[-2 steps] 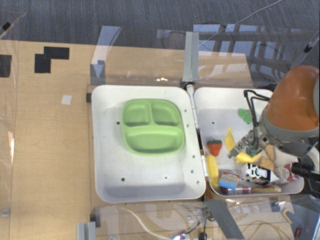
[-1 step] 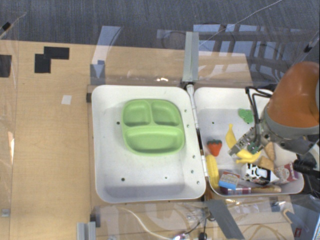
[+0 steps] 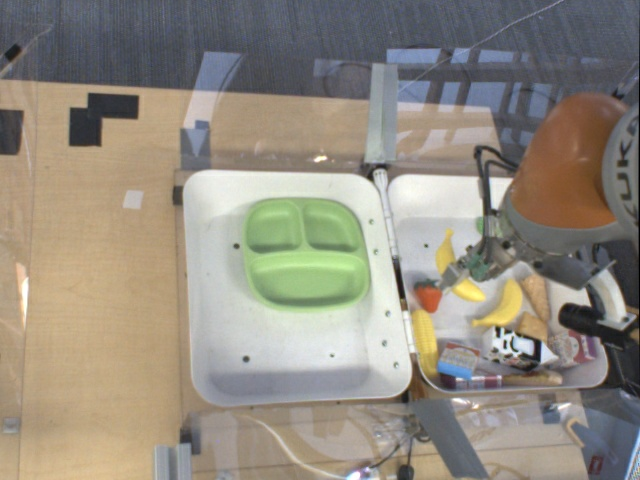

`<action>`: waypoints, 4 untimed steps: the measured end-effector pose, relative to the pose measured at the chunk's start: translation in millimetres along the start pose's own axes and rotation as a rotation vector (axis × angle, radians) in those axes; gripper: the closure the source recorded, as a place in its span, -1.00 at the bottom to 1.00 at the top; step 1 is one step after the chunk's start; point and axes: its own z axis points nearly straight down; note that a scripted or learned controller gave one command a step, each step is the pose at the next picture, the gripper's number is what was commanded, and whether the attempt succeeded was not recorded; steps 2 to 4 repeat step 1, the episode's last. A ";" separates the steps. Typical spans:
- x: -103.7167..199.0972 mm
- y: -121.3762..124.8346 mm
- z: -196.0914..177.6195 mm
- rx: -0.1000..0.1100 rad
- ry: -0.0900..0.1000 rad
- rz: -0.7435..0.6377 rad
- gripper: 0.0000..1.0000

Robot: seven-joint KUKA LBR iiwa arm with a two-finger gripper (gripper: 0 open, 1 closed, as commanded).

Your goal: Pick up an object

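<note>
A pale wooden bench (image 3: 90, 298) carries two shallow white plastic bins side by side. The left white bin (image 3: 215, 348) holds a light green plastic divided plate (image 3: 305, 253) with two small compartments at the far side and one long compartment at the near side; it lies flat, a little toward the far half of the bin. The right white bin (image 3: 425, 203) holds a cluster of toy food gathered in its near and middle part. Along its left wall lies a yellow corn cob (image 3: 425, 336), and just beyond it sits a small red strawberry-like fruit with a green top (image 3: 429, 296). A slim yellow banana (image 3: 445, 252) stands tilted just past the red fruit. The pincer (image 3: 478, 266) of the grey arm with its orange band (image 3: 565, 163) hangs low over the middle of this bin, and a yellow piece (image 3: 468, 290) sits right at its tips; whether the fingers are closed on it or merely touching it cannot be told. To the right lies another curved yellow banana (image 3: 504, 308), then a tan cone-shaped piece (image 3: 537, 296). Near the front wall sit a blue and red flat box (image 3: 462, 368) and a black-and-white patterned item (image 3: 515, 346).
</note>
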 end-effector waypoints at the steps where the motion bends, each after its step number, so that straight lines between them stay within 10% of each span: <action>1: 21.9 48.3 14.6 0.001 0.000 0.208 1.00; 4: 21.9 48.3 14.6 0.001 0.000 0.208 1.00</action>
